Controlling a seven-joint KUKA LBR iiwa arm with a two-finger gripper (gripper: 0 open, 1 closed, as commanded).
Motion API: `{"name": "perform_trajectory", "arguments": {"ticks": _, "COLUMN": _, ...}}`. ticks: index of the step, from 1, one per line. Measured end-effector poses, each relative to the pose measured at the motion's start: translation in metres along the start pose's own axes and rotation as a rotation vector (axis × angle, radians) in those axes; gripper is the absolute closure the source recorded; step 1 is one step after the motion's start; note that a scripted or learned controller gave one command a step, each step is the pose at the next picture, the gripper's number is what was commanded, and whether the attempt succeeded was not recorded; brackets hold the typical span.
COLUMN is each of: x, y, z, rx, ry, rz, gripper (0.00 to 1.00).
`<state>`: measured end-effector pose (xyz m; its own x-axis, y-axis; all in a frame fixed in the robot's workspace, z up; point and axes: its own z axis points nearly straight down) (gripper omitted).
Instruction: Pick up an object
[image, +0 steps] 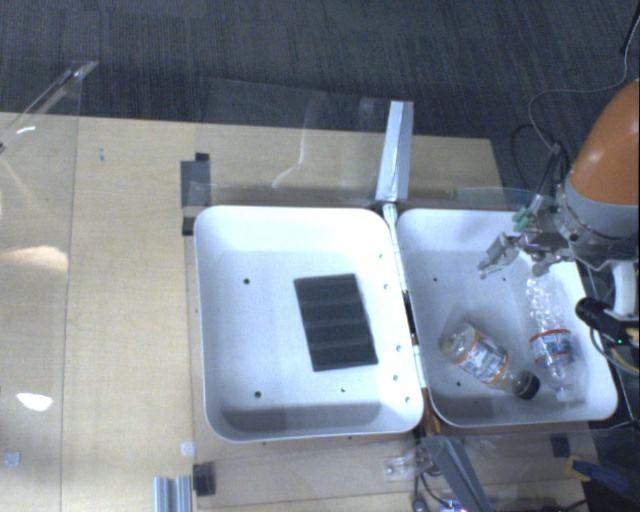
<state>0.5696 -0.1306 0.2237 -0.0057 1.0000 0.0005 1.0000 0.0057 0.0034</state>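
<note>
- Tool (520, 255) hovering spread open, gripping nothing, over right bin (437, 235).
- Should be dropping onto clear bottle (552, 340) below, fingers straddling its body, away from brown bottle (487, 358).

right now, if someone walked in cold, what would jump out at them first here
Probably the dark ribbed block lying alone in the middle of the left bin, stark against the white. Next, the two clear plastic bottles in the right bin: one with a black cap lying near the front, another along its right side. Above them hangs the gripper under the arm's orange band.
</note>
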Motion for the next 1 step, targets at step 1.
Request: {"name": "perform_trajectory", "arguments": {"ticks": 1, "x": 0.0199, "y": -0.0188, "z": 0.0859, "rx": 0.002, "ry": 0.000, "rz": 0.206, "gripper": 0.00}}
